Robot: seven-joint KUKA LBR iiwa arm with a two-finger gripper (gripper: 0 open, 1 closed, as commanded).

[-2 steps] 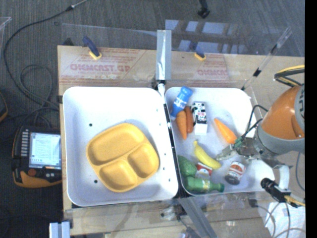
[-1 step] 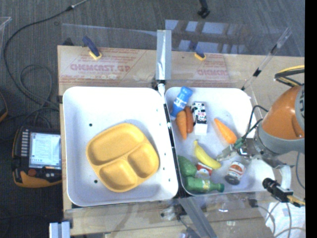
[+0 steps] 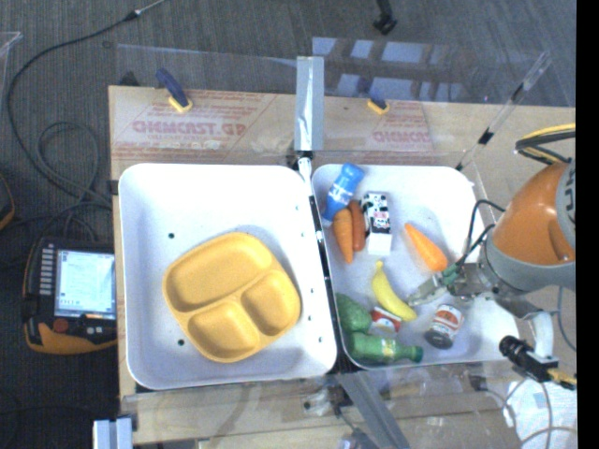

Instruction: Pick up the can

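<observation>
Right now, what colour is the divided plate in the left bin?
Yellow. The divided plate shows best in the camera view.

The can [image 3: 446,324] lies near the right bin's [image 3: 468,195] front wall. Open floor lies at its 12 o'clock, up to the carrot [image 3: 426,247]. At 9 o'clock a banana [image 3: 390,294] and green bottle [image 3: 386,349] crowd close.
</observation>
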